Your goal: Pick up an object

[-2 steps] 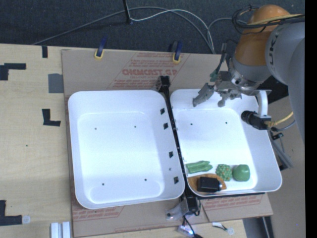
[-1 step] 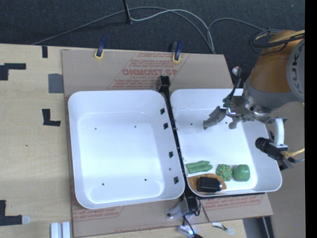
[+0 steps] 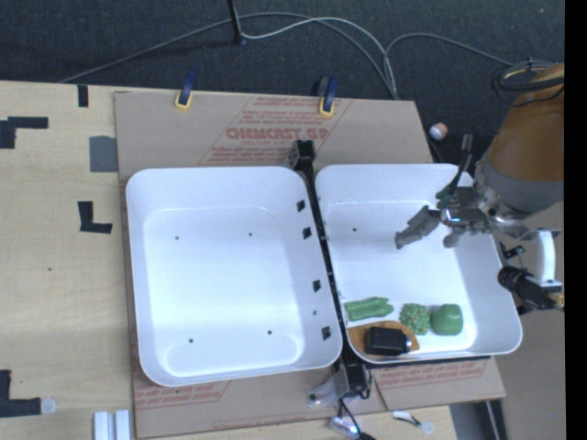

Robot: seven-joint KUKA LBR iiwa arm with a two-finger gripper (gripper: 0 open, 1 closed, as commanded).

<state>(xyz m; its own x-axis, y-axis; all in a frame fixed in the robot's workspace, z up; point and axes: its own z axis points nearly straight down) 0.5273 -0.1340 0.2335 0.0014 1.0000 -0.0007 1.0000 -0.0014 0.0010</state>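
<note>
Two bins: shallow, white, side by side on a cardboard sheet [image 3: 275,131] that lies on the bench [image 3: 55,273].
Left bin [image 3: 147,200]: bare white floor with a few small dark dots.
Right bin [image 3: 367,191]: holds all the loose things, bunched along its near edge.
Divider [image 3: 316,255]: a dark strip with clips where the two bins meet.
Arm [image 3: 527,145]: reaches in from the right, its orange band above the grey wrist, over the right bin's right side.
Gripper [image 3: 429,232]: over the middle of the right bin, pointing left, with its two grey fingers spread apart and nothing between them.
Green pod [image 3: 368,308]: a long green piece lying flat near the divider, well apart from the gripper.
Broccoli [image 3: 415,317]: a small bumpy green piece just right of the pod.
Green lump [image 3: 447,319]: rounded, just beside the broccoli on its right.
Black block [image 3: 387,341]: dark, lying on an orange piece [image 3: 410,342] against the bin's near wall, just below the pod.
Clamps [image 3: 186,93]: blue and yellow, gripping the sheet's far edge.
Cables [image 3: 303,26]: trailing over the dark floor beyond the bench.
</note>
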